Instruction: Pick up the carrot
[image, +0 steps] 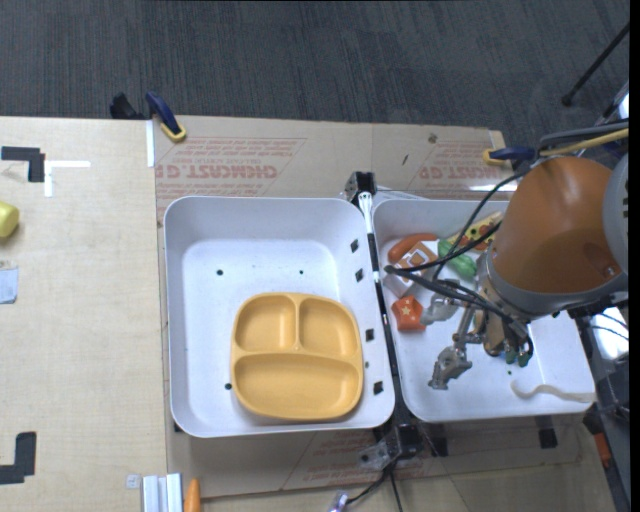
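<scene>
orange carrot (412, 246) flat in right bin (480, 402)

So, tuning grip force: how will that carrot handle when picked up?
The carrot looks like smooth, rounded toy plastic, so probably stiff, light and somewhat slippery. Lying among other toys at the bin wall, it may roll if nudged.

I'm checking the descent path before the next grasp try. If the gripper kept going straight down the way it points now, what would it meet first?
Most likely the bare white floor of the right bin. The gripper hangs over open floor, with the carrot further back and a red item to its left. Depth is hard to judge from this slant.
</scene>
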